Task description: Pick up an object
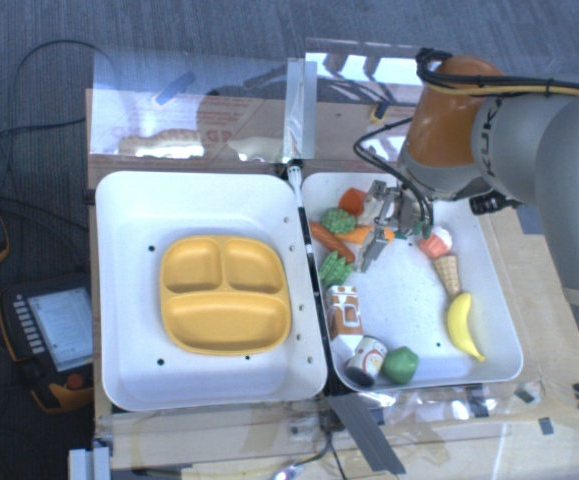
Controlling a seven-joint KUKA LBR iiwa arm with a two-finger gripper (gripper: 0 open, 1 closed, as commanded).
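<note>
Camera view looks down on two white bins side by side. Left bin (129, 368) holds a yellow tray (226, 293) with three compartments, lying flat near its middle. Right bin (494, 318) holds the loose items. Arm (499, 143) reaches in from the right, its orange band (444, 118) above the wrist, and the gripper (377, 238) hangs low over the upper left part of the right bin. Its two fingers (371, 251) point down and left with a narrow gap between them; I cannot tell whether anything is pinched there, and nothing is plainly held. Just beside the fingertips lie a carrot (327, 238) along the bin's left wall, a green vegetable (341, 221) above it and another green piece (335, 268) below it. A red-orange piece (351, 200) sits near the top, beside the gripper body. Right of the gripper lies an ice-cream cone (444, 260), with a banana (463, 326) below it near the right wall. Along the left wall, lower down, stands an orange-and-white can (344, 311); a second can (366, 359) lies tilted at the bottom edge, touching a lime (401, 365)
</note>
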